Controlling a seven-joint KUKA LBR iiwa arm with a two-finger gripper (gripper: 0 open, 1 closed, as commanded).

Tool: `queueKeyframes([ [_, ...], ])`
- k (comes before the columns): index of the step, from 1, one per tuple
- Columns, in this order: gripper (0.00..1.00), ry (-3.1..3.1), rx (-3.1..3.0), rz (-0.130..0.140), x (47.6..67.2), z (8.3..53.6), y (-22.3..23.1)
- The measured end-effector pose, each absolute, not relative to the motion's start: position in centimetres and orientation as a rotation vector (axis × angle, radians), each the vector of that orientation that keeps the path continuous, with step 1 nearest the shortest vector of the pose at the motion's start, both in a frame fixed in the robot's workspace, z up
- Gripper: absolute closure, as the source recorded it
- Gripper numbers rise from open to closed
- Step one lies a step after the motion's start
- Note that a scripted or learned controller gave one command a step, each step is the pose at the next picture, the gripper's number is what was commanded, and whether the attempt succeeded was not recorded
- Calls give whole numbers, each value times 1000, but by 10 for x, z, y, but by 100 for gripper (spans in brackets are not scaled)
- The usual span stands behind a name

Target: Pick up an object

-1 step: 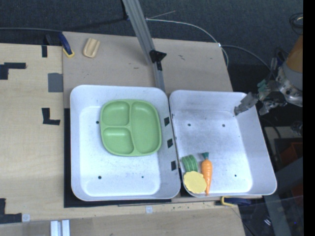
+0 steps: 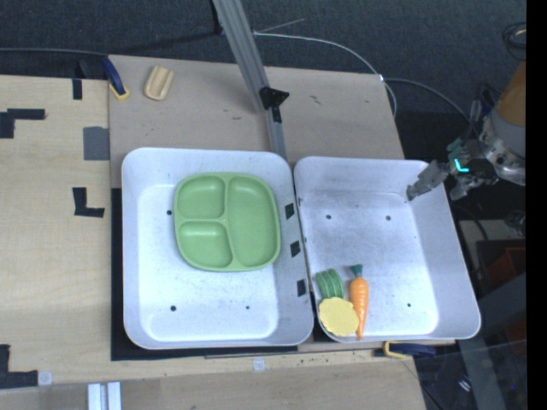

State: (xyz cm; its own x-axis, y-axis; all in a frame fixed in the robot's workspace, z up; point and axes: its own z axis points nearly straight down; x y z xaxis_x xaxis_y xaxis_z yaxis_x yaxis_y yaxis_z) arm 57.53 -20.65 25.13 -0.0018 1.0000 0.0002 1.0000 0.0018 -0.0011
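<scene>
I saw the two-finger gripper (image 2: 436, 180) at the right white bin (image 2: 444, 254) rim, fingers apart, holding nothing. Orange toy carrot (image 2: 360, 301), yellow disc (image 2: 338, 317) and green ridged piece (image 2: 329, 284) lay well away from it, down-left.

two bins sit side by side on the bench (image 2: 342, 101). a divided plate (image 2: 227, 220) lies in the left bin (image 2: 145, 314), toward its back edge. in the right bin (image 2: 444, 272), a carrot (image 2: 360, 301), a leafy piece (image 2: 329, 284) and a flat round piece (image 2: 338, 317) cluster at the front left corner, touching. the gripper (image 2: 438, 178) hangs over that bin's back right corner.
</scene>
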Motion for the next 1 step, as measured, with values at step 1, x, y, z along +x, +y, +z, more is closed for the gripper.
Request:
queueKeyframes([
  [1, 0, -2219, -2216, 8, 577, 188, -210],
])
